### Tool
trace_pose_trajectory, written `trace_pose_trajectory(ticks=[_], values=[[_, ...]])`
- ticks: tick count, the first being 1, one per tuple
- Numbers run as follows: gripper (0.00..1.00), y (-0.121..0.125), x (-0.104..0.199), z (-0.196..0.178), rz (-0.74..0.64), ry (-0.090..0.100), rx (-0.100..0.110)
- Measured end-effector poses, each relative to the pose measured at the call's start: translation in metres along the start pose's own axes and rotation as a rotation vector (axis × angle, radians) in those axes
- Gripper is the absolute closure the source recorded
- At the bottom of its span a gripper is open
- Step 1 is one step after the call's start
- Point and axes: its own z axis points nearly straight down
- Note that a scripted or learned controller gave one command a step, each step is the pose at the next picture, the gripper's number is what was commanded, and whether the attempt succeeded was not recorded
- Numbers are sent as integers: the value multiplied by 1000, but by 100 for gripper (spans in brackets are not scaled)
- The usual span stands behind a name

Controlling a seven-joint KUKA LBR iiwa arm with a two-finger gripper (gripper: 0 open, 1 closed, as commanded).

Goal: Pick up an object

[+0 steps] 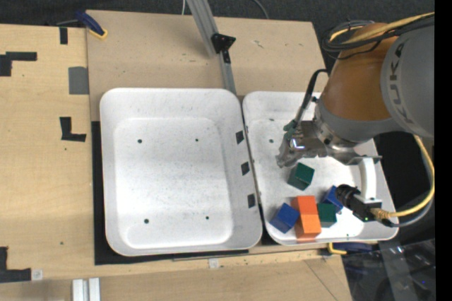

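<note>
Plywood worktop (169,52) carries two white bins; "KUKA" reads on the grey arm (409,80). Right bin (263,116) holds the claw (293,155), its grip state impossible to tell, just above a dark green block (301,176). Orange block (308,215) and blue block (284,217) lie near the front.

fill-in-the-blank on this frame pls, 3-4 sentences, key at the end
1. All the blocks lie in the ____ bin.
2. The block nearest the pincer is dark ____.
3. The orange block touches a ____ block on its left side.
4. The arm carries an ____ band above its wrist.

Missing words: right; green; blue; orange
</note>
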Motion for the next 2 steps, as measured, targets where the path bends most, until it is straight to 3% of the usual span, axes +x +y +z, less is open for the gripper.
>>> trace_pose_trajectory(ticks=[2], values=[[100, -6, 117, 16, -1, -1, 1]])
